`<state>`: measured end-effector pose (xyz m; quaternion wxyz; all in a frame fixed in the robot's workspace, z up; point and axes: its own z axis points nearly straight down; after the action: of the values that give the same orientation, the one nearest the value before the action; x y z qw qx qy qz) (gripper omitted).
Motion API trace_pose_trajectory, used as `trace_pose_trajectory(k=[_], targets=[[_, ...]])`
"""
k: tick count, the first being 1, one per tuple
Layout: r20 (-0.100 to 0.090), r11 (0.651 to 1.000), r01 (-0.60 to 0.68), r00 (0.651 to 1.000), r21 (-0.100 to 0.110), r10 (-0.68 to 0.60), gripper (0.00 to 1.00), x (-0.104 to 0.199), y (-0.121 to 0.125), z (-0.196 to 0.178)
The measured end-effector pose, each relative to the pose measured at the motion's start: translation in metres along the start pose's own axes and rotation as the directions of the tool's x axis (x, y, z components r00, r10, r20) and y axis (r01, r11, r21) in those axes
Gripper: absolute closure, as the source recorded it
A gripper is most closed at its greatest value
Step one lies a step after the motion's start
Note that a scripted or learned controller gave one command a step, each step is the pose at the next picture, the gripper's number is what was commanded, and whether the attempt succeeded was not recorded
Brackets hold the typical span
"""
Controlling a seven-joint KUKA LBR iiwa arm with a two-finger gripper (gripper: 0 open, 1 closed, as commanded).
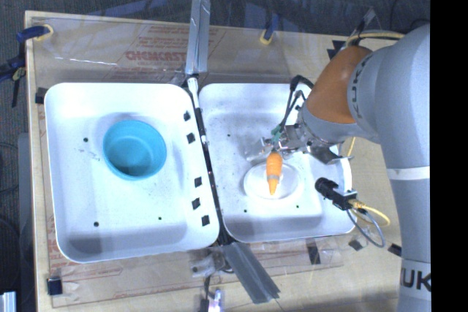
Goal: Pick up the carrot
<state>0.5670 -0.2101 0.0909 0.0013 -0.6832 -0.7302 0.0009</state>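
I see the carrot (273, 173) lying on a white plate (252, 183) in the right bin (241, 226), directly under my gripper (279, 145). Its long axis runs straight away from the tool. I cannot tell the gripper's state.

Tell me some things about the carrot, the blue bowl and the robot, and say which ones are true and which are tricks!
1. The carrot lies in the right bin. True.
2. The blue bowl sits in the same bin as the carrot. False: the bowl is in the left bin.
3. The carrot rests on a small white plate. True.
4. The end effector is over the left bin. False: it is over the right bin, at the carrot's upper end.
5. The blue bowl is tipped on its side. False: it stands upright, its opening facing up.
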Motion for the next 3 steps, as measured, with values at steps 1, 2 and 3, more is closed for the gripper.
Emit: trace_pose_trajectory(k=[1,2,3], targets=[[0.000,1.000,0.004,1.000,0.001,-0.004,1.00,0.000,0.000,-0.010],[0.000,1.000,0.004,1.000,0.001,-0.004,0.00,0.000,0.000,-0.010],[-0.001,0.970,0.243,0.970,-0.001,-0.243,0.00,0.003,-0.045,0.000]])
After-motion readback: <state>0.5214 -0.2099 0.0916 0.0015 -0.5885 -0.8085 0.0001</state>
